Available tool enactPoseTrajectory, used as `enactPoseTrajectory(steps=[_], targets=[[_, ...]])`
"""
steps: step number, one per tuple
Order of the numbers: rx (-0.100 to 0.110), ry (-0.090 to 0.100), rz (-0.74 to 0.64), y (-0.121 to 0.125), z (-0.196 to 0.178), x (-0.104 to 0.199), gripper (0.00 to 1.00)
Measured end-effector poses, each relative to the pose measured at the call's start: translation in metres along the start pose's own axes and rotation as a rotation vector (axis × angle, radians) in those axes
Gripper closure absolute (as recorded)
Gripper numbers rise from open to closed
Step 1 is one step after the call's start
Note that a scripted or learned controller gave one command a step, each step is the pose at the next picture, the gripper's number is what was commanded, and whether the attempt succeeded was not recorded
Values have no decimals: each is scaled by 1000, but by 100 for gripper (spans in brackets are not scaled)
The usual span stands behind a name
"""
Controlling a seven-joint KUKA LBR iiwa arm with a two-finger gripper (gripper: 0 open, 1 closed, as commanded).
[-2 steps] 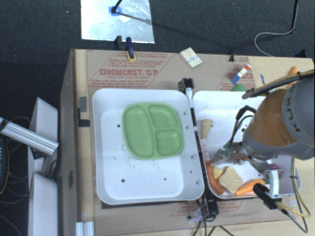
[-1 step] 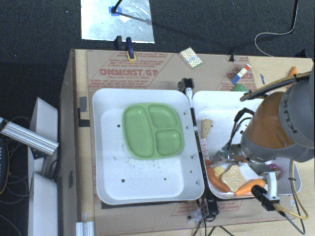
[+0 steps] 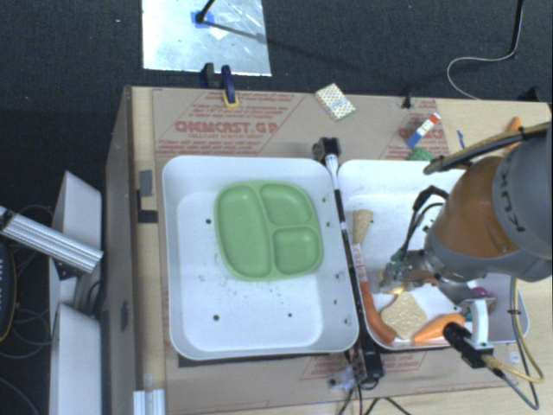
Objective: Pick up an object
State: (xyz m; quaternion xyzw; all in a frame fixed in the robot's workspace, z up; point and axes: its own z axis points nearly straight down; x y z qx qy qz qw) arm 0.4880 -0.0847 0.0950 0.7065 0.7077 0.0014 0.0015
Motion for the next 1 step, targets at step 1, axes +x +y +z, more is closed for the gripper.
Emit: enactPoseTrajectory(steps=[1], targets=[[1,2,-3,0,-90,83,100]])
